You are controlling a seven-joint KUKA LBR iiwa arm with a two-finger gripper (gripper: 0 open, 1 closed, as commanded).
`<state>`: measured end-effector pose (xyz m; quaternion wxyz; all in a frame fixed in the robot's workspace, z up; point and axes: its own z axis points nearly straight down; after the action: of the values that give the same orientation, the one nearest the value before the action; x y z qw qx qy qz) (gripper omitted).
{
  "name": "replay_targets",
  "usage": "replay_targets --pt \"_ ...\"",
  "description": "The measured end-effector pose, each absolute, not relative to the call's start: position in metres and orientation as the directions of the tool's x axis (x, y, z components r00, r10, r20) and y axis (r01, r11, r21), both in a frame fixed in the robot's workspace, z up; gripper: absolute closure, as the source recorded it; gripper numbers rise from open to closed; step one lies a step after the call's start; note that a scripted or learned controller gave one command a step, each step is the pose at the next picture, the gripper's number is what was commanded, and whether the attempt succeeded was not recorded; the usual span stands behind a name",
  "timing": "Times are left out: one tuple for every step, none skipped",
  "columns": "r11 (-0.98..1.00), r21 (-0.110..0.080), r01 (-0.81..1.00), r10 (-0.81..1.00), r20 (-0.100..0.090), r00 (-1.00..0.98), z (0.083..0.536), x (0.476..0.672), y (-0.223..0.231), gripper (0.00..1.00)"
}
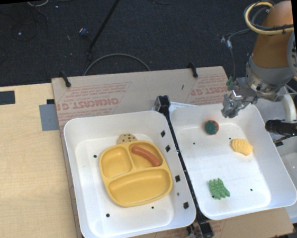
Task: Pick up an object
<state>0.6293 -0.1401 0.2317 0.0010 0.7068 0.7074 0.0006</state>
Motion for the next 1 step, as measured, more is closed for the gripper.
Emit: replay_targets --pt "0.004 -0.003 1.0 1.0 0.001 -0.004 0.2245 0.6352 -0.0945 1.0"
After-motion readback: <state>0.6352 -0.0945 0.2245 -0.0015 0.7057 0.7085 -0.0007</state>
